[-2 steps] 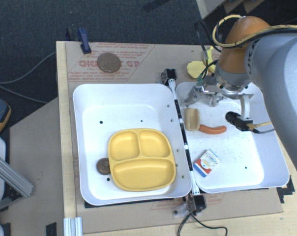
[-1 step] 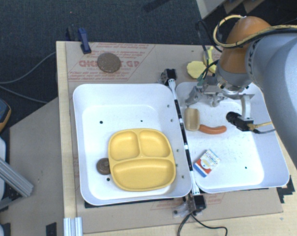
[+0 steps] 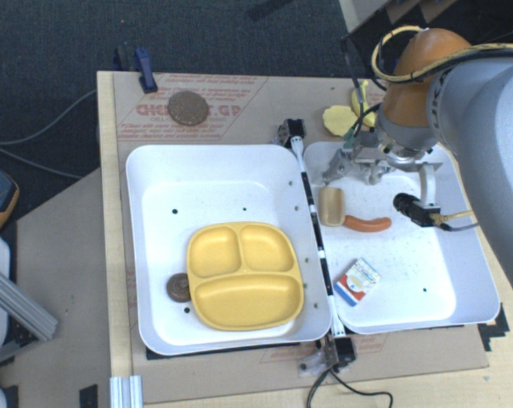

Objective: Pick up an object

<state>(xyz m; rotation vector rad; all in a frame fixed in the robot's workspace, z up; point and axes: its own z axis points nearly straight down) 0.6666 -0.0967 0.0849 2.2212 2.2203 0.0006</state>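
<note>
Arm (image 3: pixel 460 83) bent over right bin (image 3: pixel 426 300); end effector (image 3: pixel 363 167) state unclear.

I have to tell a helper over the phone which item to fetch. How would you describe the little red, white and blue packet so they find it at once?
Look at the right-hand white bin, the one under the grey arm. The packet lies flat in its lower left part, near the divider between the bins. It is the only boxy, printed item there; the orange sausage-shaped piece and tan block above it are plain.
</note>
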